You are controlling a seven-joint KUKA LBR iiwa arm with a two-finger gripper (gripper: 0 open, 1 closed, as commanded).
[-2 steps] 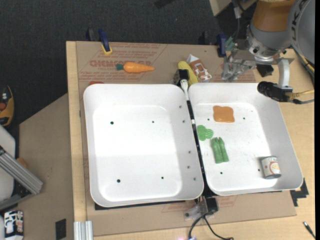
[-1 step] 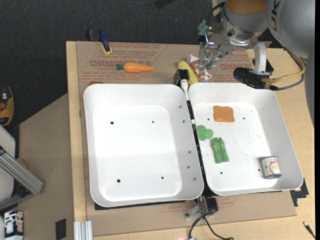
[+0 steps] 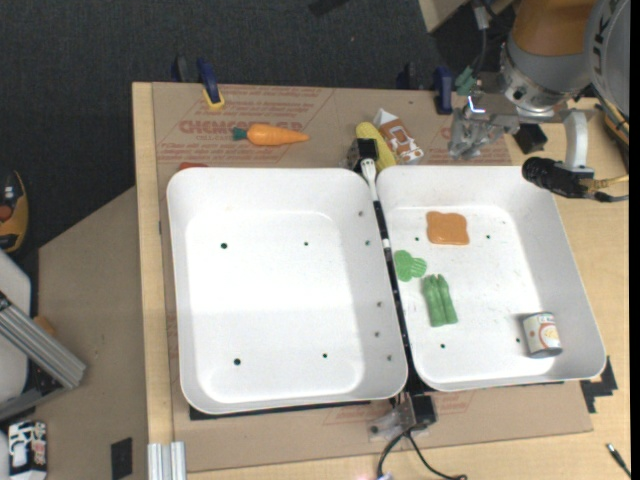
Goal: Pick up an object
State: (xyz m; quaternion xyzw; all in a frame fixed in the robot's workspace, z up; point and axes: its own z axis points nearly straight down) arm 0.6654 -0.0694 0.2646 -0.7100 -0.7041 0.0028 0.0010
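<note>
1. In the right bin (image 3: 560, 228): a small can (image 3: 541, 334) at its near right corner, green pieces (image 3: 438, 300) mid-bin, an orange block (image 3: 447, 228) farther back.
2. My gripper (image 3: 472, 140) hangs past that bin's far rim, wrist upright; I cannot tell its grip.

A robotics lab: clamped cardboard bench (image 3: 300, 118), twin white bins (image 3: 200, 228), loose cables (image 3: 420, 458), grey carpet (image 3: 100, 28).
</note>
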